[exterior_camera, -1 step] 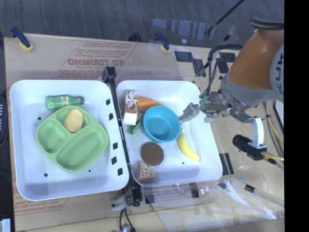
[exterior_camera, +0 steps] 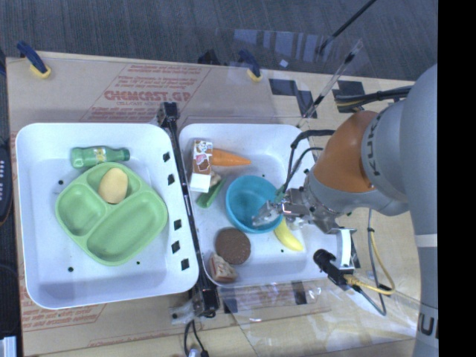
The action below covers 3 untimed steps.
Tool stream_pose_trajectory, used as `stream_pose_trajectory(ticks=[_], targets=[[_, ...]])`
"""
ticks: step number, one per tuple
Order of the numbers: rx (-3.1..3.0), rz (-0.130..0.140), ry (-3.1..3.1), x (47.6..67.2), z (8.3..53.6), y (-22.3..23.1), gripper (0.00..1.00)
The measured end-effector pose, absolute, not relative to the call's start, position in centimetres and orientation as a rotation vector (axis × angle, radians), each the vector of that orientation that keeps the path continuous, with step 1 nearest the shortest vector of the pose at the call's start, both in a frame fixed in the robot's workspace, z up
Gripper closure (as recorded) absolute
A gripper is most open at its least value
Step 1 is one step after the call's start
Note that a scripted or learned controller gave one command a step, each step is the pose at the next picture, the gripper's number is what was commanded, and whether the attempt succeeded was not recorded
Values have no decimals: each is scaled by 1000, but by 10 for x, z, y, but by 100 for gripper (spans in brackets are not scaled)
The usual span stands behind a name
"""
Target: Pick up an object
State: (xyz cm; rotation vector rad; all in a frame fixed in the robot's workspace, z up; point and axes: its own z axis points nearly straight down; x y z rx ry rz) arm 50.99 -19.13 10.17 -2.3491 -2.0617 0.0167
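Bowl, blue, sits mid right bin, with carrot far-left of it and banana just right. Tool is over the bowl's right rim; grip state cannot be told. Judged step: approach. Next: close squarely, then lift.

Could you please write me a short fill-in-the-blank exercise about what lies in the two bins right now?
1. The green divided plate lies in the ____ bin.
2. The yellow potato sits in a compartment of the ____.
3. The gripper hovers over the rim of the ____ bowl.
4. The banana lies beside the bowl, in the ____ bin.

Missing words: left; plate; blue; right
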Motion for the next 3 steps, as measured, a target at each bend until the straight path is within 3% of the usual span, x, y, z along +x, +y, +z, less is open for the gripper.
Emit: stream_pose_trajectory(ticks=[1, 2, 3], targets=[[-2342, 16, -2077, 513, 115, -192, 100], [-2756, -1, -1520, 558, 99, -168, 100], [-2998, 14, -909, 542, 143, -124, 100]])
